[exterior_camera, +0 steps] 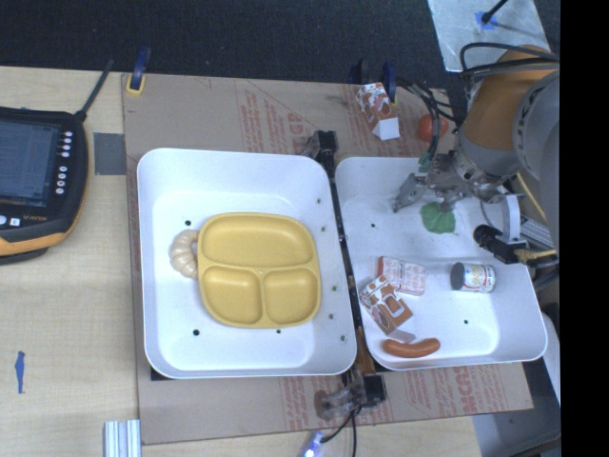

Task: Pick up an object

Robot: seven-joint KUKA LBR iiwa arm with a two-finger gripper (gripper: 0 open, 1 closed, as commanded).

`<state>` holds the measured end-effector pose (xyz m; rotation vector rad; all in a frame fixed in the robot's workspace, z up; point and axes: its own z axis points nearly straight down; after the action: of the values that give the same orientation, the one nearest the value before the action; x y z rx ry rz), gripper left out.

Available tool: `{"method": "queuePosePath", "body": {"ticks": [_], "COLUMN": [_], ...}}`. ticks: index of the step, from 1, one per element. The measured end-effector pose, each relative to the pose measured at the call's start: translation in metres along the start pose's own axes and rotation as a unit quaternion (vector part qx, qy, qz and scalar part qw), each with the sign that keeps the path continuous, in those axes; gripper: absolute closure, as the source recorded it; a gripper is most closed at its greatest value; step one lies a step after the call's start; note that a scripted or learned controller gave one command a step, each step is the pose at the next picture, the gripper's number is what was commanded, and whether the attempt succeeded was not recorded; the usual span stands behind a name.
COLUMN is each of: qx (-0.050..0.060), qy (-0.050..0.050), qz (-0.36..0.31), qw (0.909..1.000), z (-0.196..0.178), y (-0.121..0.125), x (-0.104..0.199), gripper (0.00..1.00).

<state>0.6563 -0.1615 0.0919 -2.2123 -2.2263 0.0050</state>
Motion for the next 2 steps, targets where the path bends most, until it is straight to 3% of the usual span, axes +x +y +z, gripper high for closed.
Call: {"method": "queuePosePath", "body": {"ticks": [1,2], "qx": [0.001,0.001], "qy": [0.000,0.000], "qz": [0.002,0.001], "qw": [1.0000,1.0000], "z": [0.000,-0.011], "y": [-0.013,-0.013], "x": [-0.033,-0.034], "gripper": [0.00,1.00]}}
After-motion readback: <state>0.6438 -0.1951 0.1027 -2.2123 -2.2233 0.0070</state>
